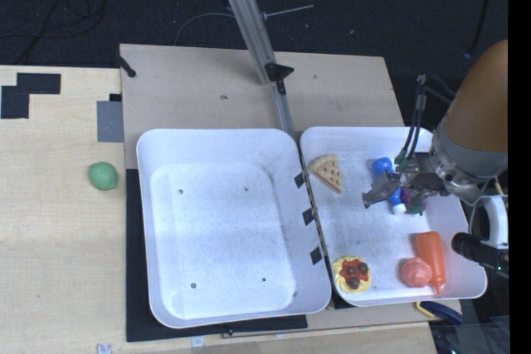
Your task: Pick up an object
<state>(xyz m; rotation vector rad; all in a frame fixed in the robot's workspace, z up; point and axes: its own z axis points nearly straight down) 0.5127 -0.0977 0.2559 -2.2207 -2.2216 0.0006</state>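
The gripper (397,196) is hanging low over the right bin (365,147), in the right-middle of the frame, and its dark fingers are standing apart, with nothing clearly caught between them. The blue object (382,167) is lying just above and slightly left of the fingertips, near enough that it may be touching them; a second bit of blue and white is showing right at the gripper, too small to identify. The blue object is looking compact, with no clear long axis. The single arm (474,116) is reaching in from the right edge, so the next move probably needs only a short shift toward the upper left.

In the right bin, one pizza slice (328,173), one small round pizza (352,273), one orange carrot-like piece (431,258) and one pink lump (414,271) are lying. The left bin (153,147) is sitting beside it, and one green ball (104,176) is resting on the bench at the frame's left.
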